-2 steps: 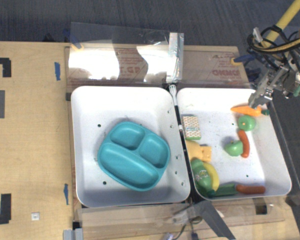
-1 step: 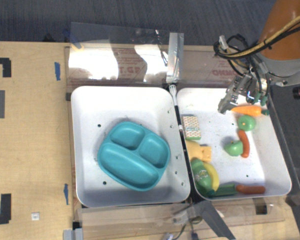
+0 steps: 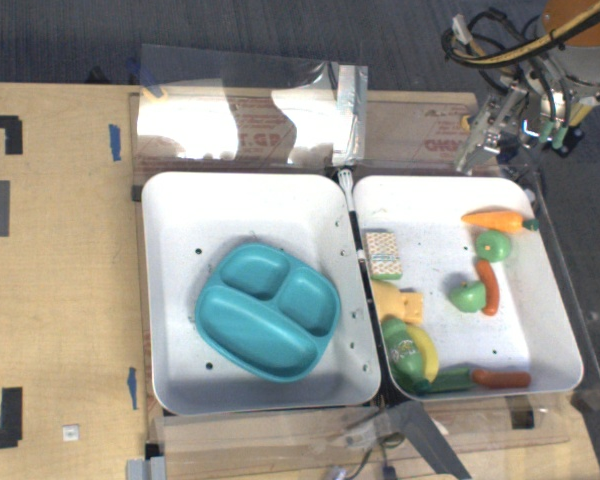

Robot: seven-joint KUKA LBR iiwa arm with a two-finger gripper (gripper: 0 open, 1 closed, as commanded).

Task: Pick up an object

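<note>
Orange toy carrot [image 3: 497, 220] lies at the far right corner of the right bin [image 3: 555, 278], tip pointing right. Just below it a green apple [image 3: 494, 245] touching a red sausage [image 3: 489, 286], second green apple [image 3: 468, 296] against the sausage's left side. Along the bin's left wall: a small striped packet [image 3: 383, 252], then a yellow block-like toy [image 3: 404, 306], then a banana [image 3: 421, 351] over a green veg piece [image 3: 405, 361] at the near corner. Another red sausage [image 3: 500, 378] at the near edge, with a dark green piece [image 3: 453, 377] to its left. Left bin [image 3: 170, 228] has a teal divided plate [image 3: 268, 311], tilted. Gripper [image 3: 502, 128] sits above the far rim of the right bin, outside it, well apart from the toys, nothing visibly in it; finger opening cannot be told, cables clutter it. Clear plastic sheet [image 3: 245, 118] behind the bins.
</note>
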